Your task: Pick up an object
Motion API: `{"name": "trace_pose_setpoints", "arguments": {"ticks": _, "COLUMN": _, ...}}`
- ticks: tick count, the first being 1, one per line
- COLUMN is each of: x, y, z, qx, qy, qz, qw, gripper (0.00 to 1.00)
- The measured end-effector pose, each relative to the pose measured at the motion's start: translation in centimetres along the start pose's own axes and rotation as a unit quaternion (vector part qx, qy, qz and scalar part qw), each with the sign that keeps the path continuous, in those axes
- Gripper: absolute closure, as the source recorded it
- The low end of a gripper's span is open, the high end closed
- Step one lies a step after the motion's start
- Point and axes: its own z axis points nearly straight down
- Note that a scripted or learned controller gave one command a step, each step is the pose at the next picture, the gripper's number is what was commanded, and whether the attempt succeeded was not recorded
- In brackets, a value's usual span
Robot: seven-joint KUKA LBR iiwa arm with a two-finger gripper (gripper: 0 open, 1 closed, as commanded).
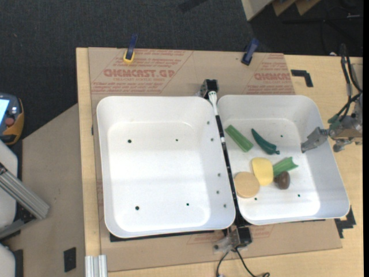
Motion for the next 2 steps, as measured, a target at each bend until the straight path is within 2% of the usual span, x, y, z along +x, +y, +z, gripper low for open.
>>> {"name": "trace_pose_setpoints", "arguments": {"ticks": 1, "x": 4.2, "y": -0.7, "z": 3.9, "qx": 0.003, "qy": 0.002, "qz": -0.002, "qw": 1.0, "gripper": 0.0}}
{"name": "trace_pose_setpoints", "arguments": {"ticks": 2, "x": 1.0, "y": -0.2, "z": 12.8, "qx": 0.001, "qy": 0.001, "qz": 0.002, "qw": 1.0, "gripper": 0.0}}
